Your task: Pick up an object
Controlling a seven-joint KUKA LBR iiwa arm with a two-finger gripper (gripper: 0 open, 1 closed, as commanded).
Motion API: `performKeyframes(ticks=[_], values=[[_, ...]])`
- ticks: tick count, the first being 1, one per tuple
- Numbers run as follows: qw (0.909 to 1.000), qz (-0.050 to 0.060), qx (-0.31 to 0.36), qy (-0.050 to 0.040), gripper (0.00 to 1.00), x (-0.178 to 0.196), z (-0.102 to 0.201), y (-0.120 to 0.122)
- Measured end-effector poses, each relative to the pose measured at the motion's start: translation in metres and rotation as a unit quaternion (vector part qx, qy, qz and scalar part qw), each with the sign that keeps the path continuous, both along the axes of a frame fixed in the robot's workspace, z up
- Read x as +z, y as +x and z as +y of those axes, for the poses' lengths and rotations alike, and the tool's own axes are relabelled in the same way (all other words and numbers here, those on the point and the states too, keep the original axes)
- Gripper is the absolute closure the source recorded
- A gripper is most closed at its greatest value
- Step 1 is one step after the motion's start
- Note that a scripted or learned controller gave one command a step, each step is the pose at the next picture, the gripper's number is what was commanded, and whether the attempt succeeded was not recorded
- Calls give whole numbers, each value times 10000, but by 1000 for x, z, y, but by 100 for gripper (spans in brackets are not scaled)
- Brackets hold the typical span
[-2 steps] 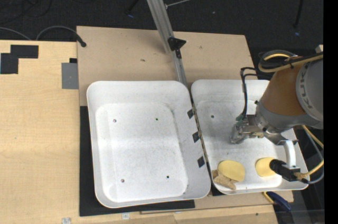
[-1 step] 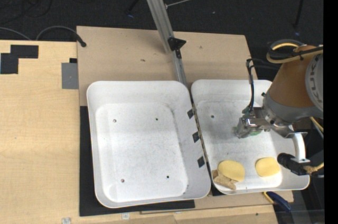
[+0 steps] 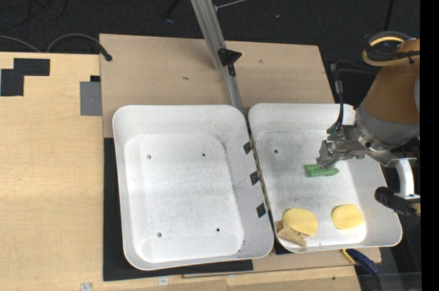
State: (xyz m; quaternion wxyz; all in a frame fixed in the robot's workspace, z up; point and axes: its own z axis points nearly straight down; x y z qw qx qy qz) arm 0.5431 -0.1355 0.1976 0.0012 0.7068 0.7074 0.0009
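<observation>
Two shallow white bins sat side by side on the bench, their inner rims touching along a seam with three small dark clips. The arm (image 3: 391,104) reached in from the right over the right bin (image 3: 288,119), and the gripper (image 3: 329,154) hung low directly above a small green object (image 3: 321,171) lying flat near the bin's middle; whether its fingers were open or closed could not be told, and the object was not seen between them. Nearer the front rim lay two yellow rounded pieces, one (image 3: 301,221) beside a tan scrap (image 3: 293,236) at the front left corner, the other (image 3: 348,217) to its right, both apart from the green object. The bin floor toward the back was bare. The left bin (image 3: 137,119) held nothing. A slanted metal rail (image 3: 206,15) stood behind the bins.
</observation>
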Motion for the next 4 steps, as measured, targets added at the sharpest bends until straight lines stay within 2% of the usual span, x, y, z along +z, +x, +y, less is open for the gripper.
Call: performKeyframes(ticks=[1, 4], values=[[10000, 39, 14, 17, 100, 2, 51, -20], [10000, 44, 21, 13, 100, 17, 209, -49]])
